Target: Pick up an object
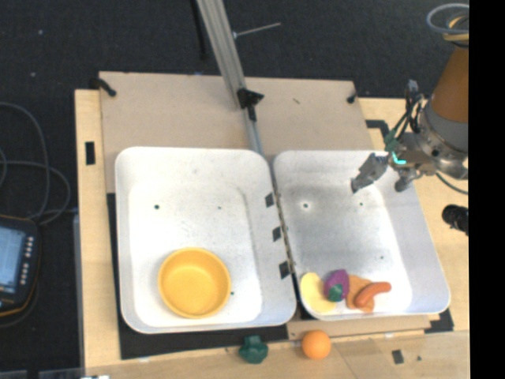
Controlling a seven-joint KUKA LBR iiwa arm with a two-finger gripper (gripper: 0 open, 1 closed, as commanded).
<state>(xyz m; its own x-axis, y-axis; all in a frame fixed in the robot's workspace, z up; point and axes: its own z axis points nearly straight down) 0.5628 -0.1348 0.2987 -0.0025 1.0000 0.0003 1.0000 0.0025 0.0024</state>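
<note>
My gripper (pixel 385 175) hangs over the far right part of the right bin (pixel 347 212), fingers spread apart with nothing between them. In that bin's near corner lies a cluster of small toys: a pale yellow piece (pixel 311 287), a purple and green piece (pixel 337 283), and an orange-red carrot-like piece (pixel 369 291). The gripper is well above and behind this cluster. A yellow bowl (pixel 194 282) sits upright in the near part of the left bin (pixel 189 204).
An orange ball (pixel 316 344) and a dark green toy (pixel 253 350) lie on the bench in front of the bins. A grey metal rail (pixel 225 54) runs from the top toward the gap between the bins. A tablet (pixel 14 267) sits at far left.
</note>
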